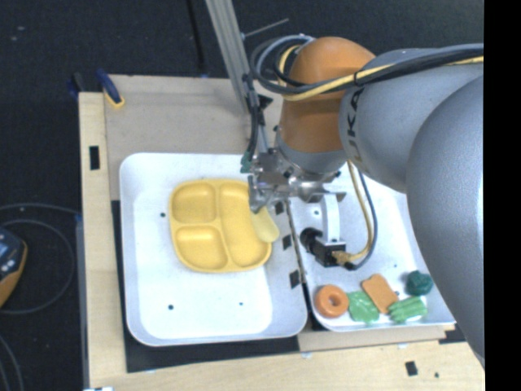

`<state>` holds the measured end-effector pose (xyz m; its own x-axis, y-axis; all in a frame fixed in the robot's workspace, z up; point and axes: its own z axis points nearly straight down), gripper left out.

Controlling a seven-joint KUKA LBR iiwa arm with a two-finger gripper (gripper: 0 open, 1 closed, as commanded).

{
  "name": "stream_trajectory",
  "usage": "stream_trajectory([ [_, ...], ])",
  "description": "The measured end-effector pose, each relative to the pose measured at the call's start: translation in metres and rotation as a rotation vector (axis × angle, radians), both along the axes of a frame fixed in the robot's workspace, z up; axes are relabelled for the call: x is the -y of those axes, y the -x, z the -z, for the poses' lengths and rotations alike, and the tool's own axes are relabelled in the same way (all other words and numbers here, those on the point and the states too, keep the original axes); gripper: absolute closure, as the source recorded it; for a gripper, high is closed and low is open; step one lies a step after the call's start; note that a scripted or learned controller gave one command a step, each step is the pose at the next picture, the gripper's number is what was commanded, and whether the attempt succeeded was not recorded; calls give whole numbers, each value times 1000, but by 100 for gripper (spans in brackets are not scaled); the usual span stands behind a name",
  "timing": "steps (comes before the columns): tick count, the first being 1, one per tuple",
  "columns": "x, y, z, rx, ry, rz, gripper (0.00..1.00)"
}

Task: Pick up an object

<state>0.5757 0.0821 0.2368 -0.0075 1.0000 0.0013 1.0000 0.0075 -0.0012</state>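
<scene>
My gripper [265,200] hangs over the left bin [146,300], right at the right-hand rim of a yellow compartment plate [213,225] that lies flat in the bin. A small pale yellow piece [266,226] shows just below the gripper, against the plate's edge; whether it is held or only lying there I cannot tell. The orange wrist band [321,96] and grey arm cover the upper part of the right bin.
At the front of the right bin [383,326] lie an orange ring [331,300], a light green piece [363,308], an orange block [380,292], another green piece [408,309] and a dark green one [419,282]. A black fitting with a cable [319,248] hangs beside the divider.
</scene>
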Motion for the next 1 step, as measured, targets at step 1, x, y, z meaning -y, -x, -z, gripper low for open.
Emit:
stream_trajectory([
  [1, 3, -1, -1, 2, 1, 5, 0],
])
